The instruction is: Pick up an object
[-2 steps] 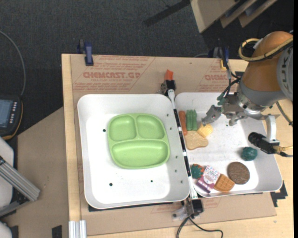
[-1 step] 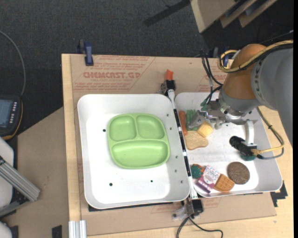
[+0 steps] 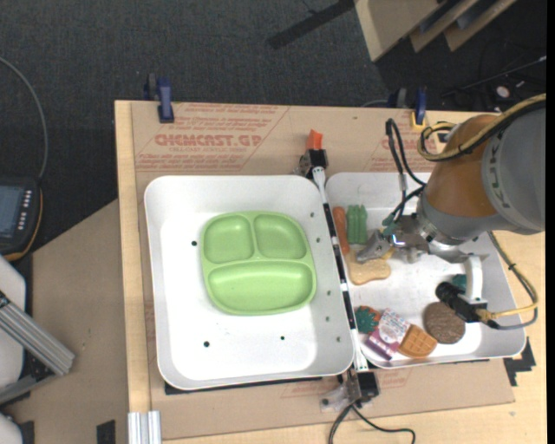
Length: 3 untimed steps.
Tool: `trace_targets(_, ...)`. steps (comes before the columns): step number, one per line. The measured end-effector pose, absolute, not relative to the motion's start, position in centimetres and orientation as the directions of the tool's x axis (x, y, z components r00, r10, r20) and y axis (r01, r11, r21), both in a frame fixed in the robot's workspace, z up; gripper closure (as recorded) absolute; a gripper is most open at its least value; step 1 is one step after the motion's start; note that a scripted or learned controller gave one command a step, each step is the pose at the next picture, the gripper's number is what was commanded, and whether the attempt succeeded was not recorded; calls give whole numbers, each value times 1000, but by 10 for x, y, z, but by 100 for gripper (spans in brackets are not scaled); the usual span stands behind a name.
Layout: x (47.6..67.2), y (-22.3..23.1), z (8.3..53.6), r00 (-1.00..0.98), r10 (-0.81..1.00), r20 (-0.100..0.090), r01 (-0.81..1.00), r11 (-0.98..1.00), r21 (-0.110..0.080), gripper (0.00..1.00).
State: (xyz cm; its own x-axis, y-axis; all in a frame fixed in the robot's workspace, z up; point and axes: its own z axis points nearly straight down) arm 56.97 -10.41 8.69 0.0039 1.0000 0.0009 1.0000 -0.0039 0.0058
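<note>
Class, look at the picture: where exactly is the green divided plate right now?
The green divided plate lies in the middle of the left bin, just across the divider from the right bin holding the toy food.

Beyond the bench, the floor (image 3: 104, 52) is dark grey carpet — it fills the far side and runs down the left. A tan board (image 3: 251, 130) with red lettering tops the bench, held by blue clamps (image 3: 161, 97) at its far edge. Pale wooden furniture (image 3: 425, 22) stands in the far corner, lit evenly — no hard shadows.
</note>
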Motion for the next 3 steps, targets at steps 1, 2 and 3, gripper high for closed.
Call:
trace_targets(1,550,-98,88,3,1000,-1,1000,-3,9,0)
trace_targets(2,572,-100,97,-1,1000,-1,1000,1,4,0)
trace_targets(3,543,-94,87,2,1000,0,1000,-2,8,0)
